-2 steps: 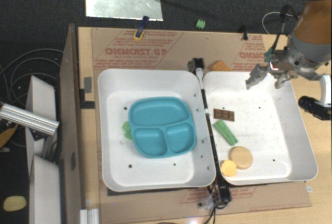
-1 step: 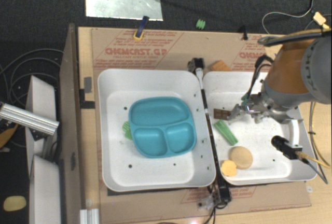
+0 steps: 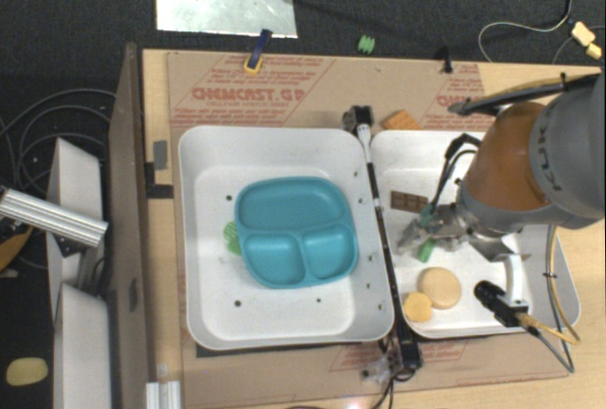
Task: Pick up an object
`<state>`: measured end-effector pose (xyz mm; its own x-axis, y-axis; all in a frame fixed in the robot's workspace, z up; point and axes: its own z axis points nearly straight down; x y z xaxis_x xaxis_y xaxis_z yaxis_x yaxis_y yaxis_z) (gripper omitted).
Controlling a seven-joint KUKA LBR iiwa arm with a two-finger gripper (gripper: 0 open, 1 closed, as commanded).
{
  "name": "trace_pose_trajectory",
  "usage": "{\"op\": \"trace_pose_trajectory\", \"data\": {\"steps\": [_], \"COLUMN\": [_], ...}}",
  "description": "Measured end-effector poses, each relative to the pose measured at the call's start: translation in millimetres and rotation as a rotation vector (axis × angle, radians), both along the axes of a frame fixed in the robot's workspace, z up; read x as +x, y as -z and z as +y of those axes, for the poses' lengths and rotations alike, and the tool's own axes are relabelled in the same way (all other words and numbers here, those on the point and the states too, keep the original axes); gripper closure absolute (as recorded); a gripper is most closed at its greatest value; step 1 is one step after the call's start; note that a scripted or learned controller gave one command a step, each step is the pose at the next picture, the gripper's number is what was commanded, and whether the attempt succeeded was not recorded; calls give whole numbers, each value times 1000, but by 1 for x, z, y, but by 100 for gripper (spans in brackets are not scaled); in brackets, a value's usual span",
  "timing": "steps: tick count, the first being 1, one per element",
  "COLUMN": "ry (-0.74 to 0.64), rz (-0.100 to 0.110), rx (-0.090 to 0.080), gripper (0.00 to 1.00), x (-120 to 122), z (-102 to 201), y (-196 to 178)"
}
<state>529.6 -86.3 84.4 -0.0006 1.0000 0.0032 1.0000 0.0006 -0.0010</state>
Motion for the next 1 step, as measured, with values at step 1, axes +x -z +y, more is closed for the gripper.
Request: {"op": "trace_pose_trajectory", "data": {"steps": [1], "ry": [0], "rz": [-5], "rx": [-3], "gripper": [100], "x": [2], "z": [-1], "y": [-11]}}
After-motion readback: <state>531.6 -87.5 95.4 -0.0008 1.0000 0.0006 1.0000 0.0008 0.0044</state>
